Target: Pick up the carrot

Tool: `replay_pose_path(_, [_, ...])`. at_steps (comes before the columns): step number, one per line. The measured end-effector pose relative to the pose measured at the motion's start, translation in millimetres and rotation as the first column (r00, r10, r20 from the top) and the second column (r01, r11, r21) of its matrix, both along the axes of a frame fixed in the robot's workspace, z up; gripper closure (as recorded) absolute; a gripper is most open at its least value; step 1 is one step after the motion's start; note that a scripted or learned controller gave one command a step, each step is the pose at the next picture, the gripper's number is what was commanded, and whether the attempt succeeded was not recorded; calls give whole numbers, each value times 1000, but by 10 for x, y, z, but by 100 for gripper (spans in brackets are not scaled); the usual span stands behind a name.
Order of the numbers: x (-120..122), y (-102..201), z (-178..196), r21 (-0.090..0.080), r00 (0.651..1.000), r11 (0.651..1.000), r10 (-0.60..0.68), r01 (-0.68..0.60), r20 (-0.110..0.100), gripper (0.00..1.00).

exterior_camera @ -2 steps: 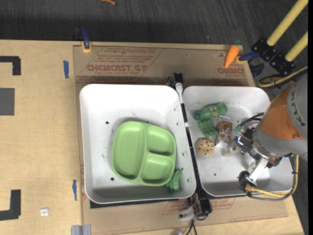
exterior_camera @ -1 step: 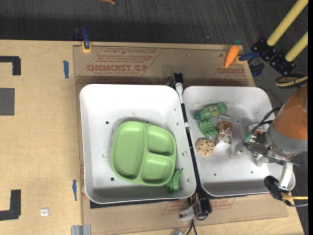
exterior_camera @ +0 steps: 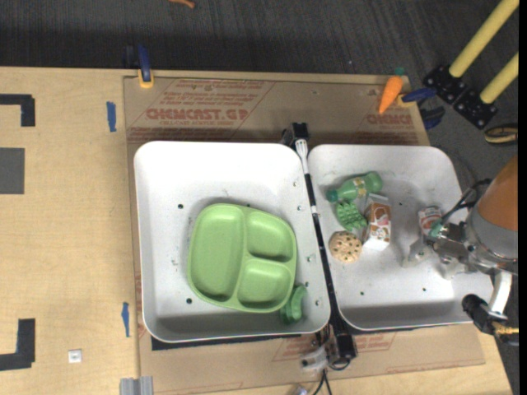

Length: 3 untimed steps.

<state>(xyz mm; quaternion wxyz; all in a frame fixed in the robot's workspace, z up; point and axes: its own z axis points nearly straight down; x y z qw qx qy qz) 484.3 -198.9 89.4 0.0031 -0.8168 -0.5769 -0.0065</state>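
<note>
Carrot [exterior_camera: 390, 94] lies outside both bins, on the cardboard sheet [exterior_camera: 198, 109] just behind the right bin [exterior_camera: 395, 303]. The gripper [exterior_camera: 430, 235] hangs over that bin's right part; whether it is spread or closed I cannot tell. It should rise over the rim, then descend across the carrot's narrow width.

Carrot [exterior_camera: 390, 94]: small, orange with a green top, lying tilted in the upper right of the frame, resting on brown cardboard above the right-hand bin, outside both bins.
</note>
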Motion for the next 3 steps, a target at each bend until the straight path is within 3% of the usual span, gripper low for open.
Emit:
replay_pose_path(1, [-19,503,1,-15,914,914,-406,406,8,0])
replay_pose_path(2, [-11,90,-6,-6,918,918,-396,396,0,0])
replay_pose_path(3, [-9,-66,2,20,941,941,-338,338,-24,0])
